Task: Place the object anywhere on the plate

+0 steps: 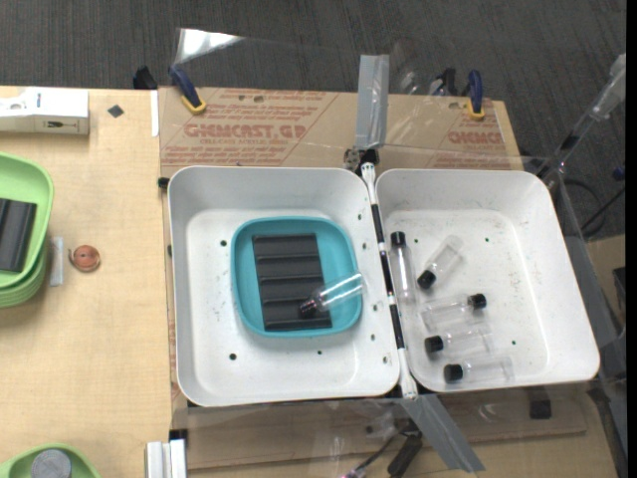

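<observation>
A teal square plate [246, 267] sits in the left white bin [199, 366], bearing a dark ribbed insert [284, 267]. A clear vial with a black cap [331, 298] lies on the plate's lower right part, tilted, its cap on the insert. Several more clear vials with black caps lie in the right bin [537, 357]: one [439, 265] near the middle, one [456, 310] below it, another [458, 341] lower down, and one [476, 369] near the front edge. A long thin vial [401, 265] lies along that bin's left wall.
Cardboard [299, 127] with two blue-and-orange clamps [186, 88] stands behind the bins. A green tray [25, 232] sits at the left edge, with a small round brown piece [86, 258] beside it on the wooden bench.
</observation>
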You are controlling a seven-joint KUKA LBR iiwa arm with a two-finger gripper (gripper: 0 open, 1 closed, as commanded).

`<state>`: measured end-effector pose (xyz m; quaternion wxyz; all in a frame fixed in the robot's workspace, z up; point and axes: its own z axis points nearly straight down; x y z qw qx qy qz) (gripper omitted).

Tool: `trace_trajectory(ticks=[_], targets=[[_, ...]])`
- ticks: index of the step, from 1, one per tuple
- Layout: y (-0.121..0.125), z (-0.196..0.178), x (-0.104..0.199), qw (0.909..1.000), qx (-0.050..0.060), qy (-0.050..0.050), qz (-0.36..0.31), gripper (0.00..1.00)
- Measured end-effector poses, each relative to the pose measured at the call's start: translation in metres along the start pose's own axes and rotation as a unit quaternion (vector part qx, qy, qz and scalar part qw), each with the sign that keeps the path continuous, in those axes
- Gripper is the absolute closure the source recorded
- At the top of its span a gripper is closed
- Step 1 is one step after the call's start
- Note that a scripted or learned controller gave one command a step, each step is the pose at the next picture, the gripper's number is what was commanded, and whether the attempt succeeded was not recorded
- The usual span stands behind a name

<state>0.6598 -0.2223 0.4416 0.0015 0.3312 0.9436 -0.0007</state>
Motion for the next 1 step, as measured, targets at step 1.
trace_trajectory(ticks=[1], targets=[[0.0000, 0.0000, 0.0000, 1.0000, 0.000, 0.000, 0.000, 0.00]])
